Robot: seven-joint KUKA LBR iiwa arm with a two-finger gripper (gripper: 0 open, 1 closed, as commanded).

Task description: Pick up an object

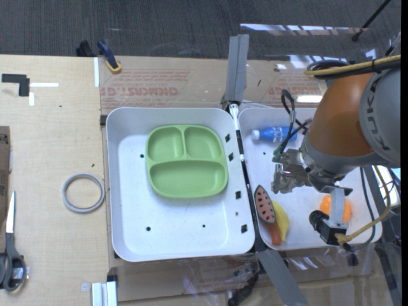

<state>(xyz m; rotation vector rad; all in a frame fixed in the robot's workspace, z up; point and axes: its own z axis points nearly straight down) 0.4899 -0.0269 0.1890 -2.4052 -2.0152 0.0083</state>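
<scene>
**A:** White bins, two of them side by side; take the divider between them as the landmark. Where is the tool?

**B:** In the camera view the gripper (285, 178) hangs over the right bin (264, 121), a little right of the divider (241, 164). Whether it is apart or together I cannot tell; it is a dark tangle from this angle, and nothing shows clamped in it.

**A:** And what could it pick?

**B:** Nearest is the watermelon slice (264, 204), just right of the divider, below and slightly left of the gripper. Its long axis runs roughly along the divider. A yellow piece (281, 222) touches it. A blue bottle (271, 134) lies above the gripper, and an orange object (336, 208) sits well right.

**A:** Count?

**B:** One of each, four in that bin. Left of the divider: one green divided plate (187, 161) in the left bin (127, 234).

**A:** So a short drop toward the slice, I'd judge.
</scene>
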